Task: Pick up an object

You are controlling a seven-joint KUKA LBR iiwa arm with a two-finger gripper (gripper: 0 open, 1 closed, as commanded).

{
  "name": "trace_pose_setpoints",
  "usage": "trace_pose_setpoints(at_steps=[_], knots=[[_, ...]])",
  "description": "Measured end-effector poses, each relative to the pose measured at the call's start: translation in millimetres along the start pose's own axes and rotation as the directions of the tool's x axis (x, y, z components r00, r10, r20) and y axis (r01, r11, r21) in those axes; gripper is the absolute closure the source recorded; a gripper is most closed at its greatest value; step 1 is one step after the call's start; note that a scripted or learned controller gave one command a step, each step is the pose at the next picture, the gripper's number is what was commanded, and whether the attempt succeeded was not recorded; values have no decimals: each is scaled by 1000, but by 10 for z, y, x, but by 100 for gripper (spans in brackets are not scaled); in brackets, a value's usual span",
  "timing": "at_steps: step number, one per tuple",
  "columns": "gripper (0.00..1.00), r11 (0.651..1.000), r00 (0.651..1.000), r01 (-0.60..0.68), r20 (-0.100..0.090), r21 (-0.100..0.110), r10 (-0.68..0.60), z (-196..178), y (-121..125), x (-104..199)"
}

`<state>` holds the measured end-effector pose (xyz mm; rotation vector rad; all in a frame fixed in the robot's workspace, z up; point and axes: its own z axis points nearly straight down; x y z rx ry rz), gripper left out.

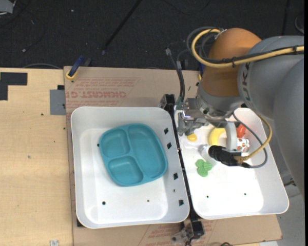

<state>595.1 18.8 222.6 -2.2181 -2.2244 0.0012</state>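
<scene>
A pale wooden bench [25, 152] runs below a dark floor [92, 19] strewn with thin cables, and a sheet of printed cardboard [118, 88] lies on the bench under two white bins. The left bin [84, 209] holds a teal divided plate [132, 154], lying flat and slightly turned, which serves as the landmark here. Up and to the view's left of the plate, black and grey patches [7, 83] mark the wood, and a small blue and yellow tool [77, 70] sits at the cardboard's far corner. The right bin [246, 199] stands just beyond the plate on the view's right, wall to wall with the left bin. The grey arm [277, 76] comes in from the view's right, well past the plate, and bends down steeply, with its orange band [231, 55] bulging toward the camera. The gripper [189, 122] hangs low to the right of the plate's upper edge, just across the shared bin walls; whether it is open or closed cannot be told. A small yellow piece [192, 136] lies right under it, and contact cannot be made out. Farther right of the plate lie a larger yellow object [216, 136] and a red and white thing [241, 137], partly hidden by the wrist. A green piece [203, 167] lies alone, level with the plate's lower half.
</scene>
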Motion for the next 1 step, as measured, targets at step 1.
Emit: trace_pose_setpoints(at_steps=[1], knots=[[100,1000,1000,-1,0,-1,1,-57,48,486]])
